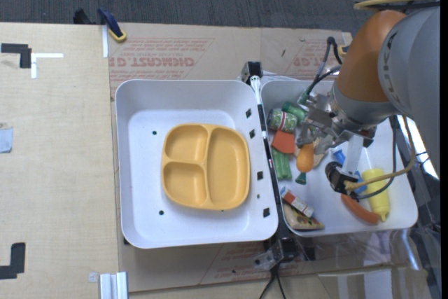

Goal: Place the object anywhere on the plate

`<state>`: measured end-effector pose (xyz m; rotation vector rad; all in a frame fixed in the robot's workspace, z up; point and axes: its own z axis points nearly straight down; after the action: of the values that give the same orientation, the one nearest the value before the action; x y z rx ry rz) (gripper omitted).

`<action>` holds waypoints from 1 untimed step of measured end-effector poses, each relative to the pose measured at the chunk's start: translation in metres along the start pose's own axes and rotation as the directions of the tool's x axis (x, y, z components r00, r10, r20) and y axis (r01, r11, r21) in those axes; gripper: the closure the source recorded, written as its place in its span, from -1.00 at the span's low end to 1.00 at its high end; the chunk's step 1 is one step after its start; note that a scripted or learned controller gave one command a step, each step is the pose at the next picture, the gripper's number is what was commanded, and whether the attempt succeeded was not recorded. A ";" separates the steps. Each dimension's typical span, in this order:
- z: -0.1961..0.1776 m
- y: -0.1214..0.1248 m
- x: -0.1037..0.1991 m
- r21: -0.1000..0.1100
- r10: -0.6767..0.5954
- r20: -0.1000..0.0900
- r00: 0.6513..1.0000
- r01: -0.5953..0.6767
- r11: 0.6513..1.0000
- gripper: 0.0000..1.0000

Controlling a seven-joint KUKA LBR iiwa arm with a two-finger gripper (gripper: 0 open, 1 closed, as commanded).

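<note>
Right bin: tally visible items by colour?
Some are partly hidden by the arm.
Green: 2 (can, long piece)
Orange: 3 (wedge, round piece, carrot)
Yellow: 1 (piece)
Total: 6

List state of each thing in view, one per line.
Plate: upright in left bin, nothing on it.
Gripper: low over right bin, at the orange piece.
Orange piece: in right bin, under gripper; held or not, cannot tell.
Green can: lying on its side.
Green stick: lying flat by the divider.
Yellow piece: lying in right bin.
</note>
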<state>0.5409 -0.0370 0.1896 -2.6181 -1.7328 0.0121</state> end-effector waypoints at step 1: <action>-0.058 -0.035 0.084 -0.003 0.240 -0.002 0.971 -0.240 0.971 1.00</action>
<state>0.5422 0.0538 0.2473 -2.8115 -1.4043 0.0077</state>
